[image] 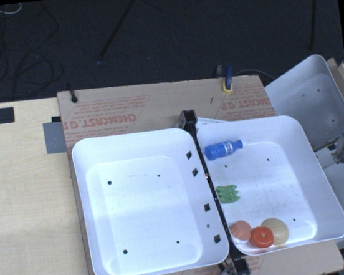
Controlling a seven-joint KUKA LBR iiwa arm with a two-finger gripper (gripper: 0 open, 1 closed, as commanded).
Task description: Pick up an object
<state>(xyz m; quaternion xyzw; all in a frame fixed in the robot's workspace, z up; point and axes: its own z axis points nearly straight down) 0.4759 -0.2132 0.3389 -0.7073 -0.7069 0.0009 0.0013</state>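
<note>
In the right bin a blue bottle lies on its side near the far left corner. A small green object rests by the left wall, about mid-bin. At the near left corner sit a pink round piece, a red round piece and a tan round piece, close together and touching. The left bin is bare white with a few small dark dots.
Both bins sit on a cardboard sheet on a light wood bench. A black clip strip runs between the bins. A grey metal plate stands at the right, beyond the right bin.
</note>
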